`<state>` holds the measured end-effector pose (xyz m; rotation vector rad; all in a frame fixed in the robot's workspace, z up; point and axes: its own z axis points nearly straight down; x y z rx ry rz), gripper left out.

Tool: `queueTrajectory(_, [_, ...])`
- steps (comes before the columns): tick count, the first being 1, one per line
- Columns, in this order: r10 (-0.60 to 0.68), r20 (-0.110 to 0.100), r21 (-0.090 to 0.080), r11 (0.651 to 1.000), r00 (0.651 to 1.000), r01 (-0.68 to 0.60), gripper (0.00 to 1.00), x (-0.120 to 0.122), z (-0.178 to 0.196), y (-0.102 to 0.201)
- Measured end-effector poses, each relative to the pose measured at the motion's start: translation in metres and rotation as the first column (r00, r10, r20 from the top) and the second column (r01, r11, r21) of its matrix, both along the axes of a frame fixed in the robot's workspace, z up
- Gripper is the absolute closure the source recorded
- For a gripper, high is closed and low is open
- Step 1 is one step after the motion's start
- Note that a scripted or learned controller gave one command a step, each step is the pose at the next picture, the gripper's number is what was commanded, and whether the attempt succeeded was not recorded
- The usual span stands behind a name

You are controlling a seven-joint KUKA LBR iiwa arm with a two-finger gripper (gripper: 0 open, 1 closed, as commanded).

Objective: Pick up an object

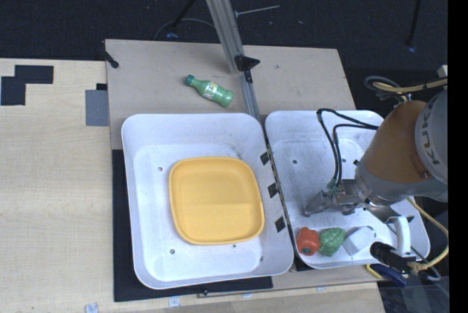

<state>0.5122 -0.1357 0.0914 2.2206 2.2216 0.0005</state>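
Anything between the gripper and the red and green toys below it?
No. In the camera view, bare white bin floor separates the gripper from the red toy and green toy.

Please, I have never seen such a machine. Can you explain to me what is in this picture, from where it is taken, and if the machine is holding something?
The picture comes from one camera fixed above a bench, looking down at a slant. The big grey and orange shape on the right is a robot arm. At its end sits a gripper, a two-finger claw for picking things up.

On the bench stand two shallow white bins side by side. The left bin contains a yellow plate. The right bin, where the arm is reaching, has a red toy and a green toy close together near its front edge. A small green bottle lies on the bench behind the bins.

I see nothing between the gripper's fingers. It is above the bin floor, apart from the toys.
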Motion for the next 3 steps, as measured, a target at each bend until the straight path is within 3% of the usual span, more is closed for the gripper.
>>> queueTrajectory(1, [-0.003,0.003,0.000,1.000,1.000,0.003,1.00,0.001,0.012,-0.001])
queueTrajectory(3, [-0.001,0.004,-0.001,1.000,1.000,0.001,1.00,0.011,0.113,-0.018])
